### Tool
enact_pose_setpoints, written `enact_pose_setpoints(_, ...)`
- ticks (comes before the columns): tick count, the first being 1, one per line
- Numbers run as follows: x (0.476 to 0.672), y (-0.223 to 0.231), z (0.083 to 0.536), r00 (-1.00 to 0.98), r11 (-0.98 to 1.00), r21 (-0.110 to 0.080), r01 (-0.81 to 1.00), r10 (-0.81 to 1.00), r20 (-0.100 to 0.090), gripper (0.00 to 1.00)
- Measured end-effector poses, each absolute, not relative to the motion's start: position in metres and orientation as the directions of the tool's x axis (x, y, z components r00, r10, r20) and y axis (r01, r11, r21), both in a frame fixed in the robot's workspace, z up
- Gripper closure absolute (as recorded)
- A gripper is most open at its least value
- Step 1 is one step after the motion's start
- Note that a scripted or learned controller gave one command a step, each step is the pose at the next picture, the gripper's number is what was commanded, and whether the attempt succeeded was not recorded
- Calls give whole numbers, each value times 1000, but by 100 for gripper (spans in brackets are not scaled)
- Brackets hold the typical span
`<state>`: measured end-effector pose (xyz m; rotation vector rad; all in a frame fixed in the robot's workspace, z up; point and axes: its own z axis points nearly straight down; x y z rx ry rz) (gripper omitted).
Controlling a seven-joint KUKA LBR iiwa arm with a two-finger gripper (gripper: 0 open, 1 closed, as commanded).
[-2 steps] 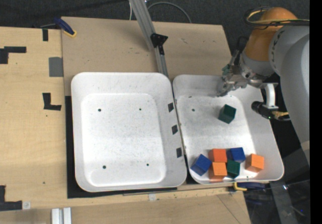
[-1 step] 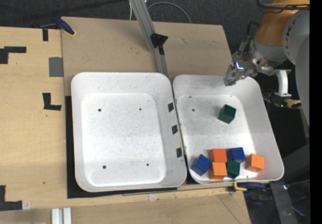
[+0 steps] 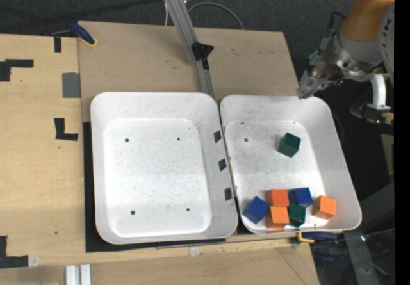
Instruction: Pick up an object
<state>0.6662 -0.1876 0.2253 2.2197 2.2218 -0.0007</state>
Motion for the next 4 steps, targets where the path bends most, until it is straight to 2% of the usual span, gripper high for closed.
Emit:
enact_pose_setpoints(1, 667, -187, 249, -1, 1, 2, 1000, 1000, -1, 100)
enact_pose_setpoints(3, 659, -87, 259, -7, 7, -1, 1000, 1000, 2, 100)
enact_pose_setpoints(4, 663, -39, 258, -6, 6, -1, 1000, 1000, 1, 100)
